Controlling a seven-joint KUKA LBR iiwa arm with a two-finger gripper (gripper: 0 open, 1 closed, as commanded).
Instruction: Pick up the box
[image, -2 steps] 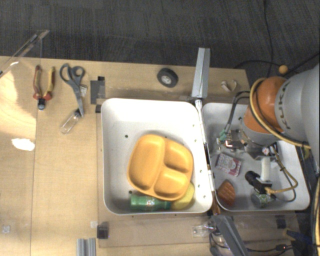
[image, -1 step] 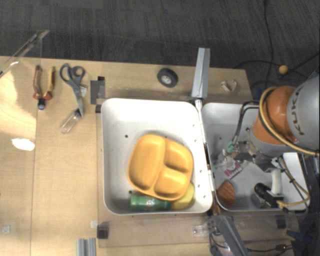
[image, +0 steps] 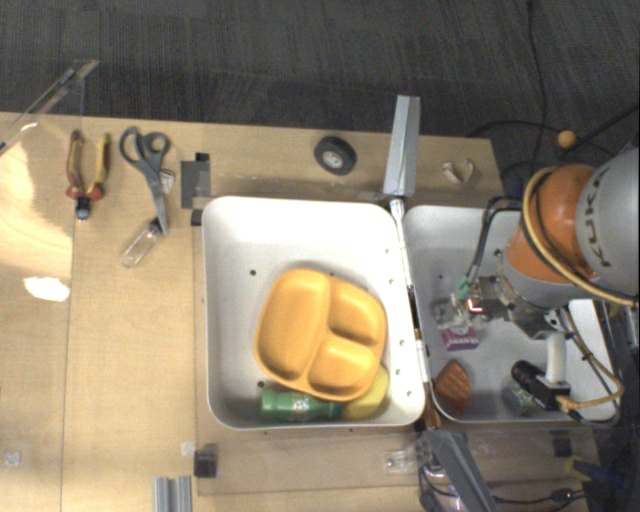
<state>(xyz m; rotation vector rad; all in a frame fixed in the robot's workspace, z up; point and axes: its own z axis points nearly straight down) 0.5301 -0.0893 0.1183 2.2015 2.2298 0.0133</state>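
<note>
The arm (image: 570, 235) reaches in from the right and hangs over the right bin (image: 430, 225), its orange band above the wrist turned to the camera. The gripper (image: 455, 308) is low in the left part of this bin, near the wall that meets the other bin. It is small and partly blurred here, so I cannot tell if it is open or closed, or if it has hold of anything. The box (image: 462, 340) - a small pale thing with a purple side - lies on the bin floor just below the gripper in the picture; whether they touch is not clear. Near it, toward the front wall, is a brown rounded object (image: 453, 382). In the left bin (image: 300, 215) a yellow divided plate (image: 320, 330) lies tilted over a green can (image: 295, 404). On the bench (image: 100, 380), well apart from both bins, are scissors (image: 150, 165) and red-handled pliers (image: 85, 170)
</note>
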